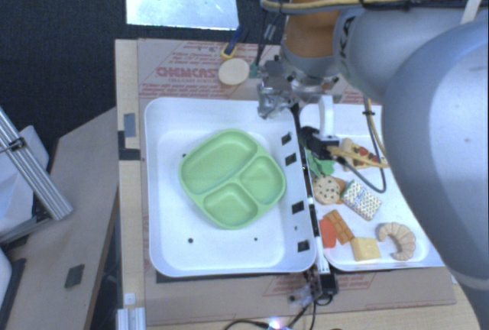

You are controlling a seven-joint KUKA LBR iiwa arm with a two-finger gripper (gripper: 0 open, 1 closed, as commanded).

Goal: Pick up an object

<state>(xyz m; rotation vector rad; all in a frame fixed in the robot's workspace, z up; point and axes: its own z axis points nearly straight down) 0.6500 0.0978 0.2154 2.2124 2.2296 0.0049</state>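
Whether the jaws are apart or together I cannot tell: the metal tip hangs at the far end of the bins, about over the far right corner of the left bin (164, 244), close to the wall it shares with the right bin (428, 258). Nothing can be seen between them.

Nearest in the left bin is a green divided plate (231, 178), lying flat near the middle, apart from the tip. Across the wall in the right bin lies a cluster of toy food: a green piece (321, 166) nearest, then a speckled cookie (327, 189), a checked packet (361, 201), an orange piece (335, 229), a yellow block (365, 248) and a croissant (397, 239) at the near end. Beyond the bins a round wooden disc (234, 72) rests on the tabletop (183, 69).

By my reading the task is barely begun: no object is lifted, everything rests on bin floors. Choosing a target, descending, closing and raising all remain.
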